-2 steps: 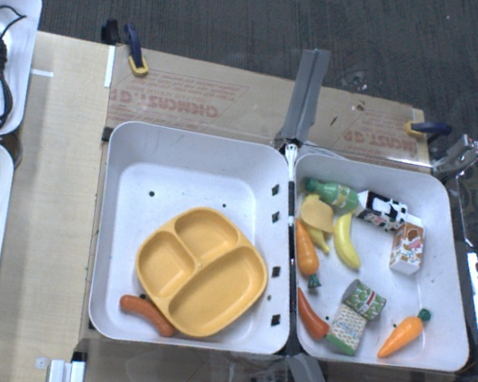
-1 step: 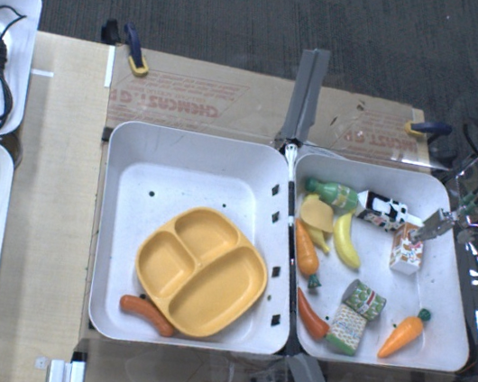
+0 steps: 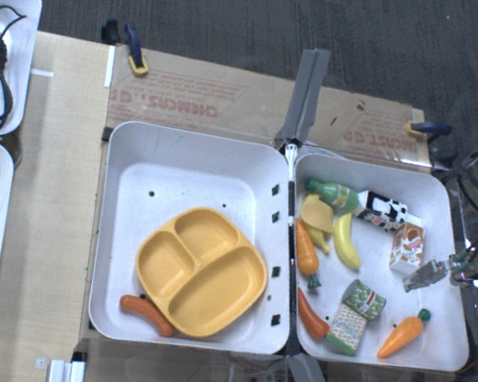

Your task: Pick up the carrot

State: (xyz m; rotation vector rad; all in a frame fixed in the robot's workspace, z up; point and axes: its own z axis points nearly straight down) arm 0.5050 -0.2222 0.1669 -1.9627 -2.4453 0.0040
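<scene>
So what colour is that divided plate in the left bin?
Yellow-orange all over; the divided plate shows best in the camera view.

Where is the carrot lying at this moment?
The carrot lies in the right bin, near its front-right corner, just right of the green box, with the gripper above it.
</scene>
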